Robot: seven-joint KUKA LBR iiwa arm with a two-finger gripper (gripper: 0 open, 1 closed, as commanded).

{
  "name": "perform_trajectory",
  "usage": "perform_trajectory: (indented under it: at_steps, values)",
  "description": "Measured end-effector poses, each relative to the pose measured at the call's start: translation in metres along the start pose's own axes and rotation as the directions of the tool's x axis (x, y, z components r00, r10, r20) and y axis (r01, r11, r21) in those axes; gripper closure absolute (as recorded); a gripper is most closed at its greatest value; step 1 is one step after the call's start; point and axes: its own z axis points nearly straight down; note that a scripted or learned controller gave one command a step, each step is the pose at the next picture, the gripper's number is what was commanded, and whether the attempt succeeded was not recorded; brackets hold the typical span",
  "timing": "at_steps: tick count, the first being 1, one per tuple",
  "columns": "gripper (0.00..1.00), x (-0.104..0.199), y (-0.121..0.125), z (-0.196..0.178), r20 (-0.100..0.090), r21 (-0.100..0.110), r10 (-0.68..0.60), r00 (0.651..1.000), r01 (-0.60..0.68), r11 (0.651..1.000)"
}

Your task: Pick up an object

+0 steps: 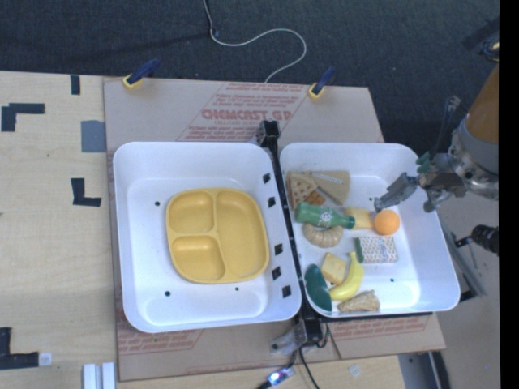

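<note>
Gripper (395, 194) low over right bin (422, 286), near its right wall, just above orange ball (387, 222); whether it grips anything, cannot tell. Ball lies free on bin floor beside green bottle (323, 215), banana (352, 279), waffle (302, 189), wrapped snack (378, 250). Left bin (138, 185) holds yellow divided plate (217, 235)

A small round orange (387, 222) lies in the right bin, just below and left of the gripper (397, 193). A green bottle (323, 215) lies on its side further left.
</note>
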Motion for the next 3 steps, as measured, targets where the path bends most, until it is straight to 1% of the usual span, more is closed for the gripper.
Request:
perform_trajectory:
  at_steps: [1, 2, 3]
  values:
    - [0.0, 0.0, 0.002, -0.006, 0.002, -0.012, -0.003, 1.0, 0.003, 1.0]
    - [0.0, 0.004, 0.009, 0.055, 0.001, -0.006, -0.004, 1.0, 0.004, 1.0]
    - [0.0, 0.008, 0.003, 0.101, 0.001, -0.006, -0.004, 1.0, 0.004, 1.0]
